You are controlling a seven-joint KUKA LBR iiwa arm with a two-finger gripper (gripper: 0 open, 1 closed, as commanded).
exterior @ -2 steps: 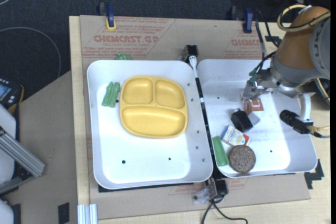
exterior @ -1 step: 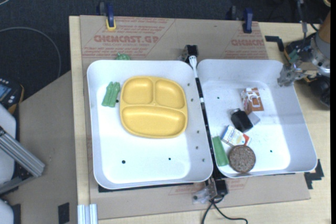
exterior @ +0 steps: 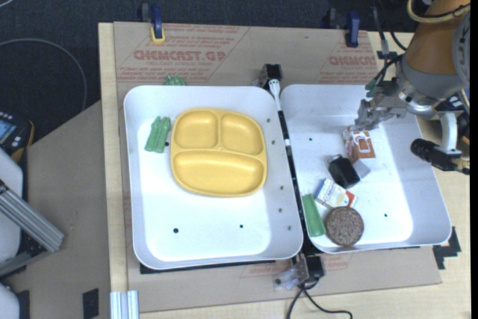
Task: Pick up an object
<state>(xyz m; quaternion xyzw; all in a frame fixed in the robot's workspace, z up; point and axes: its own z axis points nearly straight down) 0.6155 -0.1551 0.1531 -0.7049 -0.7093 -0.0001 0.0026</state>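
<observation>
While the tool [exterior: 367, 116] hangs low over the right bin [exterior: 418, 194], its grip impossible to read, a small orange-brown packet [exterior: 361, 145] lies just beneath it near the far edge. The left bin [exterior: 149, 220] carries a yellow divided tray [exterior: 219, 152].

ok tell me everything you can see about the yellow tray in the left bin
The yellow tray is a rounded, plastic-looking divided plate with three compartments: two smaller ones along its far side and one wide one along its near side, none of them holding anything. It lies flat and right way up on the floor of the left bin, toward the far half. A green object lies just beside its left edge; whether they touch cannot be told.
</observation>
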